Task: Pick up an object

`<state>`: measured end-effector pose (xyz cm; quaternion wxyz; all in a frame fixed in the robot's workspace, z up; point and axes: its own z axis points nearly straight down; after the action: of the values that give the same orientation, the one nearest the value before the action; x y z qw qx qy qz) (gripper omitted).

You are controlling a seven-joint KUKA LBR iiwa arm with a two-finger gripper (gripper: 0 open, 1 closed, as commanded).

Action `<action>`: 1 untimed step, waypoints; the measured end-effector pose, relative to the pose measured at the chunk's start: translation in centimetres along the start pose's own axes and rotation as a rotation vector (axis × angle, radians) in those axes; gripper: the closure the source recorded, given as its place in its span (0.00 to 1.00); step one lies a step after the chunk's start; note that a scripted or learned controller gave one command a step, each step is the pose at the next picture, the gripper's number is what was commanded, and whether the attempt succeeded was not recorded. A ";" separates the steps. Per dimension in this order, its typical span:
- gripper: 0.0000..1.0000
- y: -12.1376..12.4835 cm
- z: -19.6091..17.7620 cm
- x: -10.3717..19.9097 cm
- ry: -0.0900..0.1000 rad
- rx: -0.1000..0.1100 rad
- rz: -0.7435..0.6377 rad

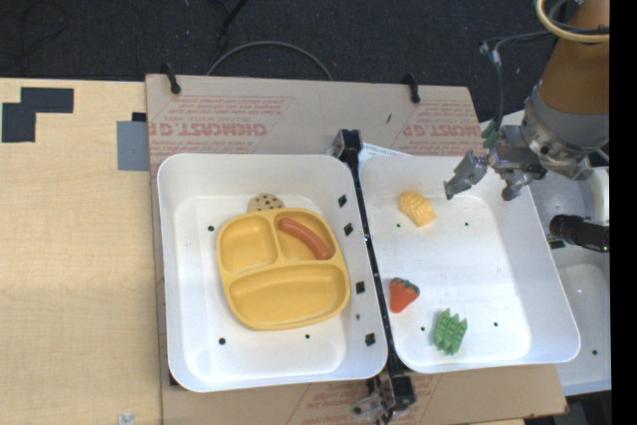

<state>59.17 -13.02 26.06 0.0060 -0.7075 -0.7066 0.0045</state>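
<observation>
Hovering over the upper right corner of the right bin [557,314], the gripper [490,176] has its two fingers spread apart with nothing between them. Nearest candidate is the yellow toy food piece [418,208], probably a corn cob, though it is too small to be sure; it lies to the camera-left of the jaws and slightly nearer the camera, its long axis running diagonally. Further from the jaws in that bin sit one red strawberry-like piece [402,295] and one green leafy piece [449,330]. Beyond the divider, the left bin [189,314] holds one yellow compartment tray [282,299], one sausage [306,236] in its upper right compartment, and one cookie [266,202] touching the tray's upper edge.
</observation>
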 end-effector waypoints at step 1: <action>0.00 0.2 -0.7 0.0 -0.002 -0.011 -0.002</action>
<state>59.37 -13.02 26.71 0.0014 -0.7070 -0.7072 0.0010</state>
